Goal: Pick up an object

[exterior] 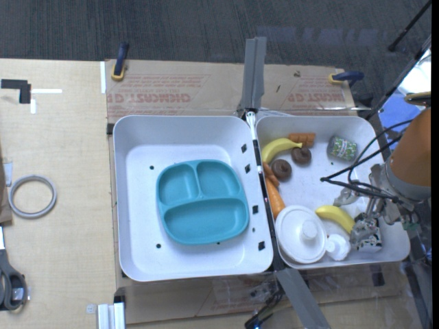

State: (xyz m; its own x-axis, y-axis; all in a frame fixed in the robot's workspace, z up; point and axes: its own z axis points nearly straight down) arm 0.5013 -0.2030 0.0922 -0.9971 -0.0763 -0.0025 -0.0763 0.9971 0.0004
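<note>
The right bin [310, 118] holds a yellow banana [277, 148], a second banana [335, 216], an orange carrot [274, 197], two brown doughnuts [300, 156] [280, 170], a green can [341, 147], a round white lid [302, 234] and a small white cup [337, 247]. My gripper [365, 233] hangs low over that bin's near right corner, just right of the second banana and the cup. Nothing visibly sits in it. The arm's orange band [418, 153] is at the right edge.
The left bin [120, 184] holds a blue divided plate [202, 201]. A tape roll [31, 196] and scissors [10, 288] lie on the bench at far left. Clamps [121, 60] [346, 77] hold cardboard behind the bins. Black cables [357, 170] cross the right bin.
</note>
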